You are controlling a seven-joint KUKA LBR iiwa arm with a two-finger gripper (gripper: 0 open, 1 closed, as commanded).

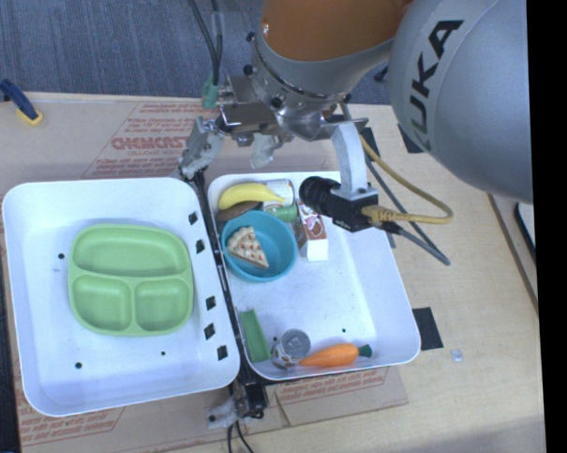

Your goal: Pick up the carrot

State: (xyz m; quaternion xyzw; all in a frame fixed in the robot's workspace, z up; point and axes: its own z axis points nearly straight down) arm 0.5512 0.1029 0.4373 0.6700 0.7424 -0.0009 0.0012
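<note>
The carrot (331, 357), orange with a green tip, lies along the near wall of the right bin (385, 301). My gripper (230, 156) hangs high over the far edge of that bin, above the divider between the two bins and well away from the carrot. Its two fingers (195, 157) stand apart, open, with nothing between them.
Beside the carrot sit a silver can (294, 343) and a green block (252, 333). Farther back are a blue bowl (258, 250) holding a food slice, a banana (247, 194) and a white block (316, 248). A green divided plate (131, 277) lies in the left bin (29, 307).
</note>
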